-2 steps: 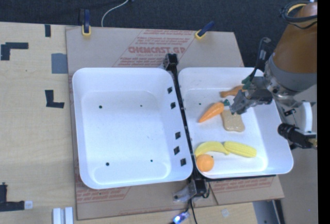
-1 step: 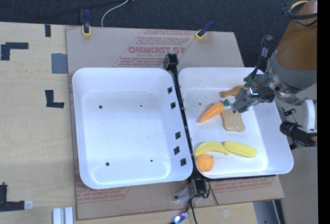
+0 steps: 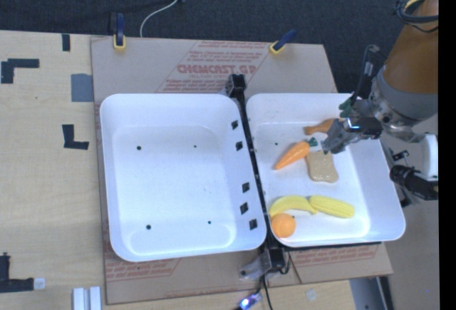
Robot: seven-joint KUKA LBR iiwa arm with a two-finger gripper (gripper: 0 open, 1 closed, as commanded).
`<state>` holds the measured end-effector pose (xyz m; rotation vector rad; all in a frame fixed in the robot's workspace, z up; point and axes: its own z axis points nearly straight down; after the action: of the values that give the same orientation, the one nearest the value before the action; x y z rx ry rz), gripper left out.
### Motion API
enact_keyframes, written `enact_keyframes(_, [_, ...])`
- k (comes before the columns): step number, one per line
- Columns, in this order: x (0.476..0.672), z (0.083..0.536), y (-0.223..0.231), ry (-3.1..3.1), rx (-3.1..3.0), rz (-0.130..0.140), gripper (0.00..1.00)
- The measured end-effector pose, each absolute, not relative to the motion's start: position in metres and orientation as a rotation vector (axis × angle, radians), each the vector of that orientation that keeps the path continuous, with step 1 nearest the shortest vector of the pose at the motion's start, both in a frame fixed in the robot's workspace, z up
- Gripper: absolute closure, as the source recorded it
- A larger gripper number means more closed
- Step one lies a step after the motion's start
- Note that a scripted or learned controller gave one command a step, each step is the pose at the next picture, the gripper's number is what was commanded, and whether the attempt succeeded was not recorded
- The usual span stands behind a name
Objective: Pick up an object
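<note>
End effector over right bin btwn carrot & cracker; finger state can't tell; orange piece half-hidden behind.

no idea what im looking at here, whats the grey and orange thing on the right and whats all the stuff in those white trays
That is a robot arm, grey with an orange band, reaching in from the right. The picture comes from one fixed camera above the bench, looking down at a slant. At the arm's end is a two-finger gripper, low over the right shallow white bin.

That bin holds toy food: an orange plastic carrot, a tan bread-shaped slice, a yellow banana, a yellow corn cob and a small round orange fruit. The left white bin sits beside it, on a brown cardboard sheet.

Nothing shows between the gripper's fingers, so it holds nothing.
</note>
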<state>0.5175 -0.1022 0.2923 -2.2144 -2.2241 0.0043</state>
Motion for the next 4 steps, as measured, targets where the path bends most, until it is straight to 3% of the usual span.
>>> enact_keyframes(2, [0.518,0.311,-0.102,-2.225,-2.213,0.006,1.0])
enact_keyframes(3, [0.496,0.342,-0.023,-2.232,-2.21,-0.005,1.0])
enact_keyframes(4, [0.531,0.431,0.038,-2.236,-2.215,-0.014,1.0])
